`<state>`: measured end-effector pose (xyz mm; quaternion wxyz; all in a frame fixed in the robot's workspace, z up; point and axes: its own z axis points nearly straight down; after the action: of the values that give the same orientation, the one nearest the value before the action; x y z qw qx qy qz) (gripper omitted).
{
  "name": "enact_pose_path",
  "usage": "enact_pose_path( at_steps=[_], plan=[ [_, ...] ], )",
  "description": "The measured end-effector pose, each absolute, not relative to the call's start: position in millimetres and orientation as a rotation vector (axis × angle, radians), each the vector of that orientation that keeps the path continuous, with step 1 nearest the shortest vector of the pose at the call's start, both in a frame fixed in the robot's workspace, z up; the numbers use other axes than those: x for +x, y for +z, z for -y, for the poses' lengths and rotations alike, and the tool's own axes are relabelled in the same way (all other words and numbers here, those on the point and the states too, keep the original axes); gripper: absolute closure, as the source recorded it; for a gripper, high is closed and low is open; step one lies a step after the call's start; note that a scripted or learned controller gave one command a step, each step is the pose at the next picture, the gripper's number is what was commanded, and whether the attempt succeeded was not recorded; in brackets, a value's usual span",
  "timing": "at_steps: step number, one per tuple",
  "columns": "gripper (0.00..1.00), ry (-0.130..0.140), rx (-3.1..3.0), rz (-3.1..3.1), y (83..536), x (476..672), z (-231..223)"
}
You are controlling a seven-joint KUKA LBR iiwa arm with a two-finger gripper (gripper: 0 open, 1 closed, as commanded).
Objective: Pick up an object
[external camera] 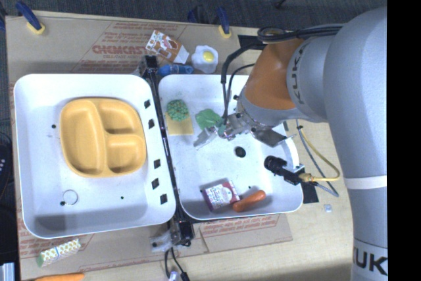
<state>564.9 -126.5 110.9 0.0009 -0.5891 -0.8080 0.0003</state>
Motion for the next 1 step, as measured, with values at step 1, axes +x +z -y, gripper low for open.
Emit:
enact_pose_path(
  at_steps=[1],
  plan=[
    [0.00,0.012,-1.816,2.556,93.4,655.6,121.5]
  ],
)
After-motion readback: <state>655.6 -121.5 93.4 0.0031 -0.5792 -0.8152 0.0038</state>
